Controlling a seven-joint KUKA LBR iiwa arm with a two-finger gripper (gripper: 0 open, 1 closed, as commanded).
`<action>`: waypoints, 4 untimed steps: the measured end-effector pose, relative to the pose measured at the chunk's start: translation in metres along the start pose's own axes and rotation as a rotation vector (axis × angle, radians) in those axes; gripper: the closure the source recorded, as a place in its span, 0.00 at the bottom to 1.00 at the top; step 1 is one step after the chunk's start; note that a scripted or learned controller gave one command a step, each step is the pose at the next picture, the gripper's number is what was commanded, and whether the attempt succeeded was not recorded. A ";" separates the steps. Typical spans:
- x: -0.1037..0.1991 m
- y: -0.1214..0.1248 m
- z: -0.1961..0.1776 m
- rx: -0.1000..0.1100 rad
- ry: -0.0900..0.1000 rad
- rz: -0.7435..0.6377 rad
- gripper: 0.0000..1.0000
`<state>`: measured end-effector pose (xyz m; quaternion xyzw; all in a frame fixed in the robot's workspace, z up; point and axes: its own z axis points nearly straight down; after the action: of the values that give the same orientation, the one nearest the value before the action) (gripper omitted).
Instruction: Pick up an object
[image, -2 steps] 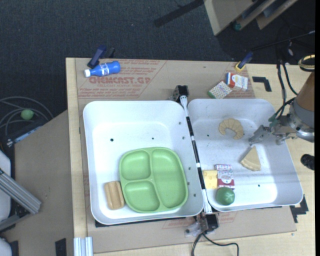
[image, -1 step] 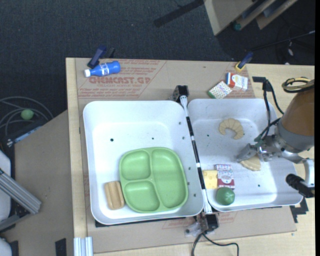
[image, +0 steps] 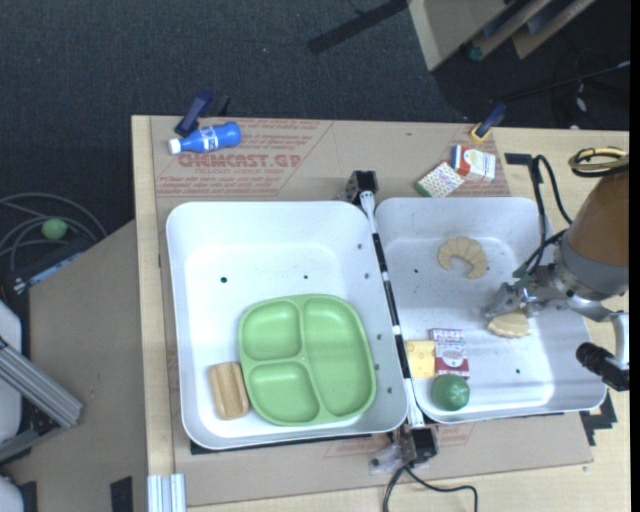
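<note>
Reaching stage, by the look of it: gripper (image: 508, 300) low at three o'clock in the right bin (image: 420, 222), just above a pale biscuit (image: 509, 325); grip not readable, cannot tell; next, likely a short drop and a close around the biscuit.

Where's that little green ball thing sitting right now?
The green ball lies in the right bin, at its near left corner, just below the small red-and-white packet and the yellow block.
</note>
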<state>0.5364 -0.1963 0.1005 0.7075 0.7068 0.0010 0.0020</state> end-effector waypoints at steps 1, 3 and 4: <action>0.057 -0.005 0.016 0.007 0.004 -0.002 1.00; 0.108 -0.019 -0.084 0.004 0.002 -0.001 0.00; 0.095 -0.058 0.015 0.007 0.003 0.000 0.00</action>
<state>0.4786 -0.1018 0.0847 0.7075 0.7067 -0.0005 -0.0013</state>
